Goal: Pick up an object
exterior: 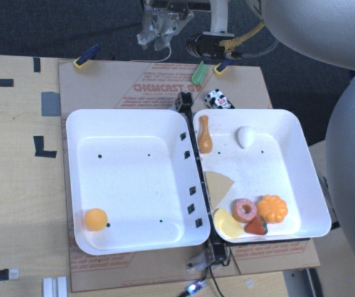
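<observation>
Two white bins lie side by side. The left bin (128, 119) holds one orange ball (95, 219). The right bin (289, 141) holds a pumpkin (272, 208), a doughnut (245, 210) and more. The claw (159, 33) hangs above the far edge of the surface, well apart from all of these; whether it is open I cannot tell. Nothing seems picked yet.

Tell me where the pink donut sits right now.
The pink donut lies in the right bin, near its front edge, touching the orange pumpkin on its right and just above the strawberry.
</observation>
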`<state>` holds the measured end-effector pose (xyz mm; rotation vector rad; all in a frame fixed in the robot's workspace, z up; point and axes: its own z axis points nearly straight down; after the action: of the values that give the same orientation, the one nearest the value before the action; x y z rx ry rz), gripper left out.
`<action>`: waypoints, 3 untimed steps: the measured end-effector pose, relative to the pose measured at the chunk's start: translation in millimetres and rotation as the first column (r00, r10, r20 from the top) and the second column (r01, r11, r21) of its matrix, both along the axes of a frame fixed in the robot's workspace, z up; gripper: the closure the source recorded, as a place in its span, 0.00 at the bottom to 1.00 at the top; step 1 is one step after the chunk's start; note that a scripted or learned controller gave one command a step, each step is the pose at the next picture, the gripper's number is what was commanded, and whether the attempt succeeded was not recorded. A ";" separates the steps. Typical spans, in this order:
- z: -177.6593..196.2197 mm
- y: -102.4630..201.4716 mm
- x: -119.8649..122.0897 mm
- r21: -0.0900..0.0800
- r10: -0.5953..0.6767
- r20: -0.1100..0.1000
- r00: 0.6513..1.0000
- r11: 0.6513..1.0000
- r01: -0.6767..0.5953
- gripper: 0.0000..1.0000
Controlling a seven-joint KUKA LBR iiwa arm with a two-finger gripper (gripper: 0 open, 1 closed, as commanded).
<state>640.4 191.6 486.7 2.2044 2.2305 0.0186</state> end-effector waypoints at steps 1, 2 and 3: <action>51.9 1.7 -18.2 -0.003 -0.008 -0.007 1.000 1.000 0.008 1.00; -141.1 15.6 -33.9 -0.011 -0.011 -0.031 0.999 1.000 0.011 1.00; -79.4 26.8 -73.6 -0.003 -0.007 -0.012 1.000 1.000 0.007 1.00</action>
<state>566.9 218.5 407.4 2.2165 2.2277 0.0021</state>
